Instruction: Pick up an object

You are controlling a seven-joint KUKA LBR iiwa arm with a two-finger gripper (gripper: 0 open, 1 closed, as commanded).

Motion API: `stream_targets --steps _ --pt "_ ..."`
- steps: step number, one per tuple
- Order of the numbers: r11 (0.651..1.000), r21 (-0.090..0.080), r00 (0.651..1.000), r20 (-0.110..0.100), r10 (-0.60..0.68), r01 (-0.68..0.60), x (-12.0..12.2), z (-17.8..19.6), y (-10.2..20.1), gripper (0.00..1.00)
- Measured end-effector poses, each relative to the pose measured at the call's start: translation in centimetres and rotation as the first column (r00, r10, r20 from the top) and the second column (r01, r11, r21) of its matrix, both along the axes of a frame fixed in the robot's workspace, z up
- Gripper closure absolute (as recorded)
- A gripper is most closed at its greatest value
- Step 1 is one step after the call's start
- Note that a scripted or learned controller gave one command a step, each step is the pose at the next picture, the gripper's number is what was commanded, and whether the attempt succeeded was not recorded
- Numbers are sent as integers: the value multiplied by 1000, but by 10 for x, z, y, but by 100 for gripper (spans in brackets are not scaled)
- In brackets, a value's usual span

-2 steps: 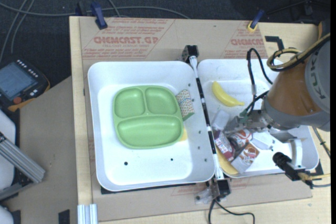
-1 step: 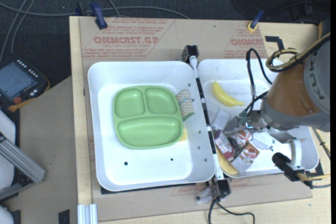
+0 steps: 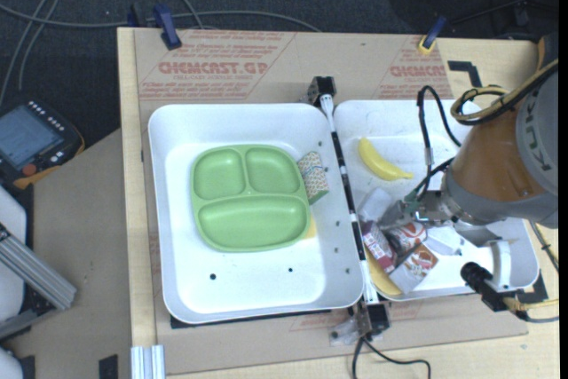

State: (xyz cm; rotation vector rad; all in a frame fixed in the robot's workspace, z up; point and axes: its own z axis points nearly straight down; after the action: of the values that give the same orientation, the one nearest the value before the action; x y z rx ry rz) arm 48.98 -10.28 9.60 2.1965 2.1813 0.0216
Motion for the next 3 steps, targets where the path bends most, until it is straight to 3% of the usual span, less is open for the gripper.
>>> stream_targets --steps 1,2,3 --pt "1000 -1 1000 3 1 -1 1 10 0 100" --pt "1000 -1 1000 3 1 -1 1 10 0 0" --pt "1000 23 999 -43 9 -8 69 -12 11 0"
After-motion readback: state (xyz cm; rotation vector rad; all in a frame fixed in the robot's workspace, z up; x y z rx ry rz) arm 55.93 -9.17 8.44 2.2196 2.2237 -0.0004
